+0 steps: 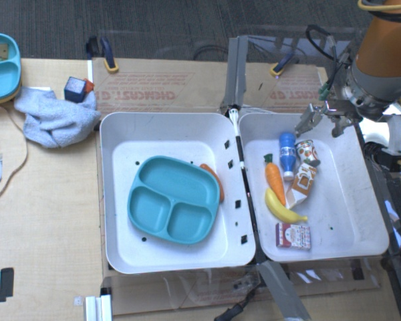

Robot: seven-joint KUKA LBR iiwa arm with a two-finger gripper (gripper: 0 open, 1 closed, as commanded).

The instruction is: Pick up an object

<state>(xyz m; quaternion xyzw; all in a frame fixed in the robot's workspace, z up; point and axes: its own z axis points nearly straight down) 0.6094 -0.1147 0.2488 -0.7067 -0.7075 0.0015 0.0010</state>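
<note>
The right bin [351,199] holds a blue bottle [287,154], an orange carrot [274,178], a yellow banana [283,208], a red and white carton [293,236] and two printed packets [305,169]. My gripper [321,124] hangs over the bin's far edge, just up and right of the bottle. It is open, with nothing between its fingers. In the left bin [117,179] lies a teal divided plate [175,199], and an orange object [215,179] peeks out from behind its right rim.
On the bench to the left lie a grey cloth [57,116], a small blue cube [75,89] and a teal tray [0,65] at the edge. Clamps [107,53] sit along the back. A metal divider [236,79] runs between the bins.
</note>
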